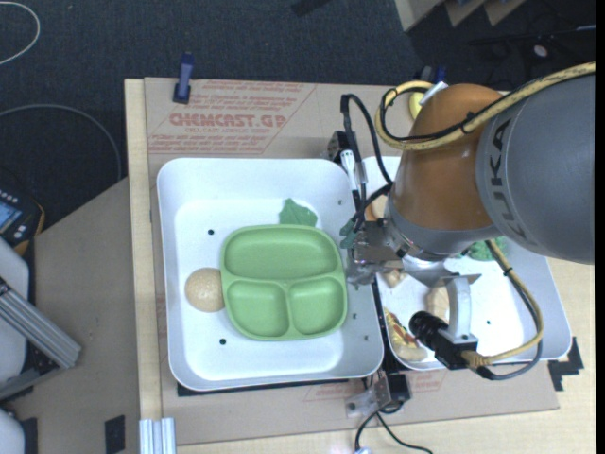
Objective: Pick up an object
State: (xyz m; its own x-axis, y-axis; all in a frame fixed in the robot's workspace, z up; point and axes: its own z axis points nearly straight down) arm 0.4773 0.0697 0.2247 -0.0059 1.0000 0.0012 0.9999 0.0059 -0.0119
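2 bins sat side by side as the arm (473, 178) hung over the right bin (529, 334). Its gripper's state could not be told; nothing was visibly lifted. A tray (284, 282) and ball (203, 289) waited in the left bin (189, 225).

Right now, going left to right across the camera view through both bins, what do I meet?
Round beige object → green divided tray in the left bin → the arm's orange band over the right bin.
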